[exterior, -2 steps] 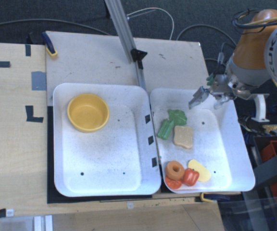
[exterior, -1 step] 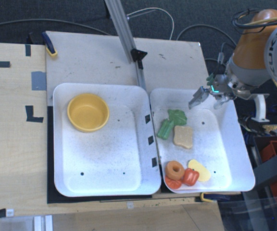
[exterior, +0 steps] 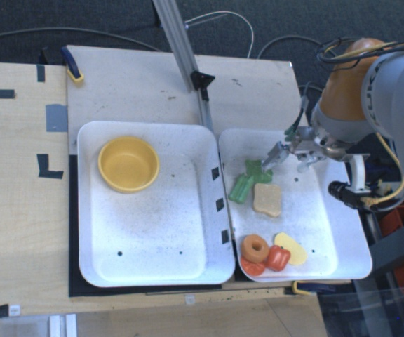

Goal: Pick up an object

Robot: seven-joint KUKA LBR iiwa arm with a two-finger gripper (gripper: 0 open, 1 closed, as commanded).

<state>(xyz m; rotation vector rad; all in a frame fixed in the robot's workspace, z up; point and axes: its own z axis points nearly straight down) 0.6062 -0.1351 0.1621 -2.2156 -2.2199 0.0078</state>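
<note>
Green toy point(exterior: 247, 182) is lying in the right bin point(exterior: 342, 248), upper-left part, near the divider between the two bins. Its long axis is running diagonally, from lower-left up to upper-right, with the wider leafy end pointing up-right toward the gripper point(exterior: 280, 153). Gripper is sitting just up-right of that end, very close, but I can't tell if it's touching. Nothing is showing between the fingers, so it isn't carrying anything; whether they're spread or closed I can't tell at this angle.

Bread slice point(exterior: 267, 199) is lying just right of and below the green toy, touching or nearly touching it. Further down, at the front of the same bin, a donut point(exterior: 255, 247), a red pepper point(exterior: 278, 258) and a yellow piece point(exterior: 291, 247) are clustering together, well apart from the gripper.

Left bin point(exterior: 153, 258) is holding a yellow bowl point(exterior: 128, 163) in its upper-left corner, upright.

Arm point(exterior: 360, 97) is reaching in from the right, orange band above the wrist.
</note>
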